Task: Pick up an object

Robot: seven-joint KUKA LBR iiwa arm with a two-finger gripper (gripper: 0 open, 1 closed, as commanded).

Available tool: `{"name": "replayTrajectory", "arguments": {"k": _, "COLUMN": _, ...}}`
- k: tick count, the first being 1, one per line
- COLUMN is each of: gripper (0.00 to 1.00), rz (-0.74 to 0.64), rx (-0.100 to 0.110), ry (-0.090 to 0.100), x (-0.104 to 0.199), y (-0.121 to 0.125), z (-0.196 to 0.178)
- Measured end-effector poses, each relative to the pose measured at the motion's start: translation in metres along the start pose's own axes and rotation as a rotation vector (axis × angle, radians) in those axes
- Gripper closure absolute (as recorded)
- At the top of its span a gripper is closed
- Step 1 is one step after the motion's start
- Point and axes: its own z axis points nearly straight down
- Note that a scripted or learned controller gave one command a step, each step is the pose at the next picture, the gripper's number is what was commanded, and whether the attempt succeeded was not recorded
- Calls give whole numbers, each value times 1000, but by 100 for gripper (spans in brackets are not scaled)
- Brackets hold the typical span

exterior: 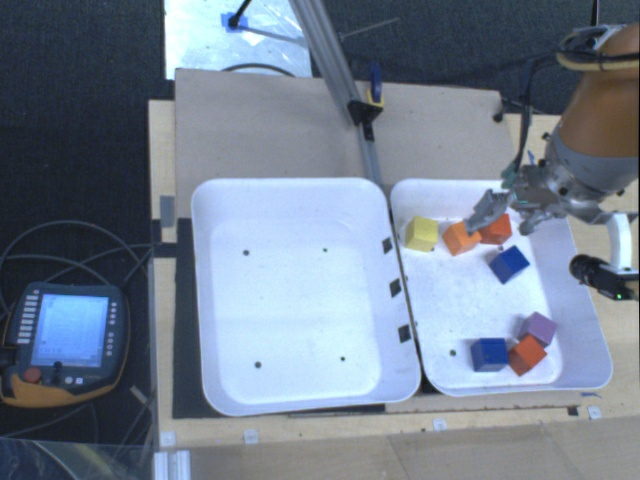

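At the near edge of the right bin (575,383), three blocks are clustered: a blue block (489,354), an orange block (526,355) touching it, and a purple block (539,327) just behind. Farther back, the gripper (497,211) is seen low over a pair of orange cubes (475,234) lying side by side, with a yellow block (421,234) just to their left and another blue cube (509,264) near on the right. The cubes beneath the gripper are judged to be the intended pick, since the arm is lowered directly at them. Whether the gripper is spread or closed cannot be told; nothing is seen lifted between its tips. All seven blocks are held by the right bin. The left bin (290,193) lies alongside, touching at the shared rim.
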Motion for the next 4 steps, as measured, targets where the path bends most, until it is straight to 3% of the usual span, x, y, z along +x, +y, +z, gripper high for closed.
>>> {"name": "replayTrajectory", "arguments": {"k": 1, "gripper": 0, "rz": 1, "rx": -1, "ry": 0, "x": 0, "y": 0, "z": 0}}
{"name": "replayTrajectory", "arguments": {"k": 2, "gripper": 0, "rz": 2, "rx": 5, "ry": 0, "x": 3, "y": 4, "z": 61}}
{"name": "replayTrajectory", "arguments": {"k": 4, "gripper": 0, "rz": 3, "rx": 4, "ry": 0, "x": 8, "y": 6, "z": 147}}
